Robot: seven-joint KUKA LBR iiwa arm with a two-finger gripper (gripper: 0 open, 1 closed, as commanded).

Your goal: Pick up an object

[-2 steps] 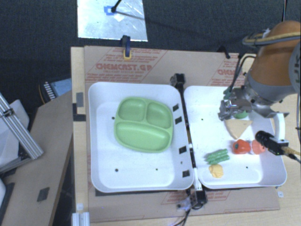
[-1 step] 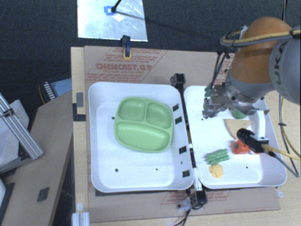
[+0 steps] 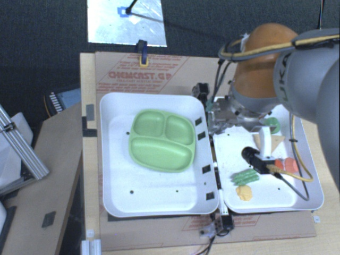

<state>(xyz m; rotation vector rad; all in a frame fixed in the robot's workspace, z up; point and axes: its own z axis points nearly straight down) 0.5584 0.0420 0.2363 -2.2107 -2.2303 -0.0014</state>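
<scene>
Small toys point(image 3: 245, 177), seemingly loose, right bin point(image 3: 265, 203)

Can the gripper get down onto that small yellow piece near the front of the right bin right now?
Probably yes: the yellow piece lies uncovered in the right bin, slightly apart from the green item behind it.

Left white bin point(image 3: 114, 195) holding a green divided plate point(image 3: 161, 139), three compartments, lying flat near the middle. Under both bins, a brown cardboard sheet point(image 3: 154, 70) with red lettering. Beyond it, on dark floor, a shiny silver panel point(image 3: 109, 15). At far left, aluminium rails point(image 3: 21, 153), tilted.
</scene>
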